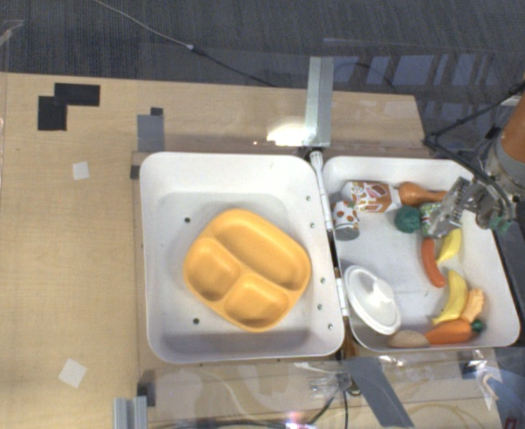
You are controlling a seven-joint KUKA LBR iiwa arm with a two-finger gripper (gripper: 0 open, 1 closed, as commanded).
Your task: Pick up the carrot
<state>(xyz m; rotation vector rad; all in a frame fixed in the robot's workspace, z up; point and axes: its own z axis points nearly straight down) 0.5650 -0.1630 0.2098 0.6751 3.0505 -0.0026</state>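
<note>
The carrot (450,332), orange with a green stub at its right end, lies along the front wall of the right bin (505,275). My gripper (444,216) hangs over the back half of that bin, well behind the carrot. It is close above a green round piece (409,220) and a yellow piece (450,244). Nothing can be seen held in it.
Around the carrot lie a banana (454,297), a small orange piece (473,304), a tan lump (408,338), a white bowl (373,298) and a red sausage shape (432,263). An orange tapered piece (420,193), a jar (370,196) and a can (345,219) sit at the back. A yellow divided plate (246,268) lies in the left bin (159,239).
</note>
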